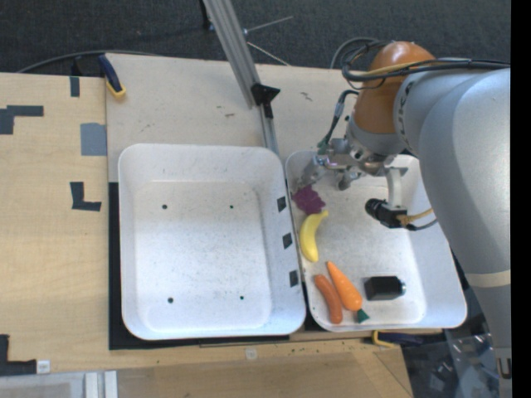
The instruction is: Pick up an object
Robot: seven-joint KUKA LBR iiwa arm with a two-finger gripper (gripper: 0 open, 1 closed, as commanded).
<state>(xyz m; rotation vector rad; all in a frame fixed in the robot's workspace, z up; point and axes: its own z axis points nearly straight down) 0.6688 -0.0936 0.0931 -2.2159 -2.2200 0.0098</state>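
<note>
My gripper (328, 175) hangs over the far left corner of the right bin (431, 305), below the orange wrist band. Its two fingers stand apart, open, with nothing between them. A small purple object (309, 198) lies just in front of and below the gripper, apart from it. Nearer the camera along the bin's left side lies a yellow banana (310, 235). Two orange carrots (337, 291) rest side by side near the front edge, with a black block (384, 288) to their right.
The left bin (141, 222) stands beside the right one, sharing a raised divider edge. A slanted metal pole (236, 44) reaches down to the bins' far edge. The arm's grey body covers the right bin's right side.
</note>
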